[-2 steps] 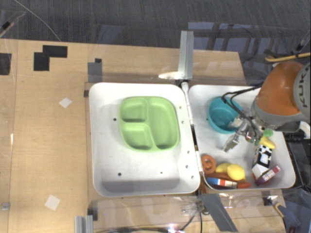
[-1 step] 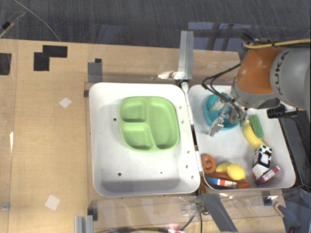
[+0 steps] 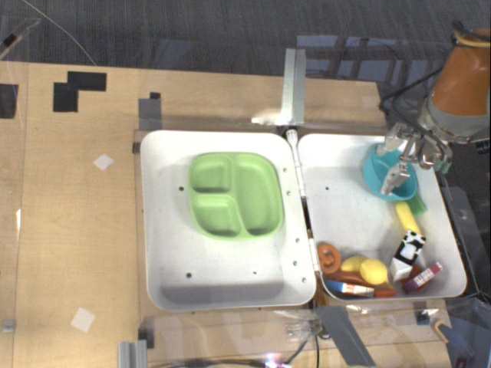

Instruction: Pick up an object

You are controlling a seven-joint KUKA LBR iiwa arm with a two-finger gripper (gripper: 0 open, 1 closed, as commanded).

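camera view: gripper (image 3: 405, 162) hangs over far right corner of right bin (image 3: 345, 205), fingers apart above teal bowl (image 3: 382, 173), gripping nothing. yellow banana (image 3: 406, 217) just beside bowl. green divided tray (image 3: 234, 195) sits in left bin (image 3: 165, 228) on counter (image 3: 69, 228).

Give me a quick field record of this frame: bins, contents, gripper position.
left bin: holds a green divided tray, three compartments
right bin: holds a teal cup at the far right corner, a yellow piece below it, a black-and-white carton
near edge of right bin: cluster with an orange ring, a yellow round fruit, a dark red item
gripper: above the teal cup, over its right side
grasp: cannot tell from this view
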